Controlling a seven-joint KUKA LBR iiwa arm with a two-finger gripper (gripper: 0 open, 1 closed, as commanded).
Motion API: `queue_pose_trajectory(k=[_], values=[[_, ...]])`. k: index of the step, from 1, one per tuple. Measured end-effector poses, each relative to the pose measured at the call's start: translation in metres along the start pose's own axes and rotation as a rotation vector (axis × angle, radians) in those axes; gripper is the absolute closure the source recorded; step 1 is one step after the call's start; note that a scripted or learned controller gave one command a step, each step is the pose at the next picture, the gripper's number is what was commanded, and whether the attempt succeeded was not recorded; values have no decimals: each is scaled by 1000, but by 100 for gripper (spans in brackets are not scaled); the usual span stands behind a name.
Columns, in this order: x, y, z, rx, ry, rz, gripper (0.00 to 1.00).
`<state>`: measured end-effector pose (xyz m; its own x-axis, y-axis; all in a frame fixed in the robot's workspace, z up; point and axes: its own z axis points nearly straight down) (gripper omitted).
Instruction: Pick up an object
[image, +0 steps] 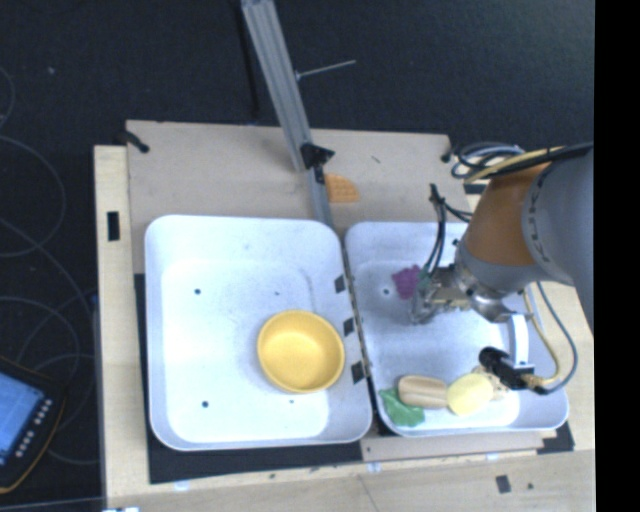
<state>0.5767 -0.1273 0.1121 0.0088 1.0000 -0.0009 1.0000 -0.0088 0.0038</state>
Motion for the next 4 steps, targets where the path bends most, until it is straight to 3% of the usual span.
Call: queue_pose_trajectory(k=[3, 4], values=[[-5, 17, -167, -5, 0, -13, 100], [47, 8, -173, 2, 2, -16, 100]])
